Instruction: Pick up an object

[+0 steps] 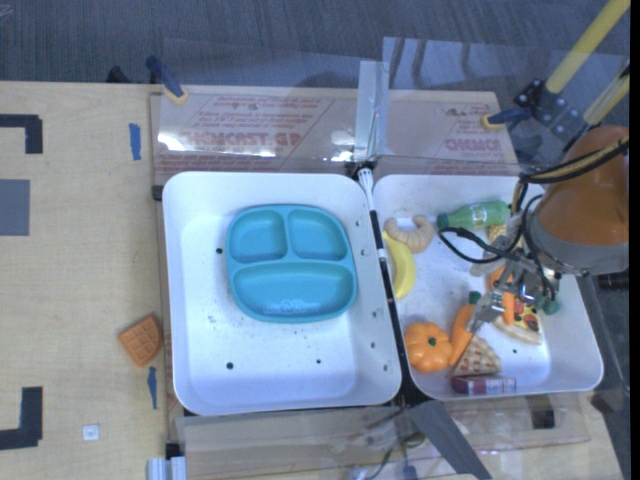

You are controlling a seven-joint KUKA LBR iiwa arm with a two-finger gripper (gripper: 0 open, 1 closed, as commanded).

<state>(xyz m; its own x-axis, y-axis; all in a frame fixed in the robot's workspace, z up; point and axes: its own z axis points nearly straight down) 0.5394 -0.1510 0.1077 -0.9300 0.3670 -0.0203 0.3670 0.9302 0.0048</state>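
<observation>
Camera view: wood bench [70, 268], grey floor behind, 2 white bins. Left bin [190, 268] w/ blue divided plate [290, 263]. Right bin [570, 353] w/ toy food. Gripper [497, 306] low over carrot [462, 330]; finger state can't tell. Carrot's long axis runs steeply, tip toward the pumpkin [428, 346].

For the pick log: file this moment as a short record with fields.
left bin: shallow white bin holding a blue three-compartment plastic plate
right bin: shallow white bin with yellow toy banana, green plastic bottle, orange toy pumpkin, toy pizza slice
claw: claw low over the right bin's toys
grasp: cannot tell
outside bins: brown toy waffle on the bench, left
</observation>
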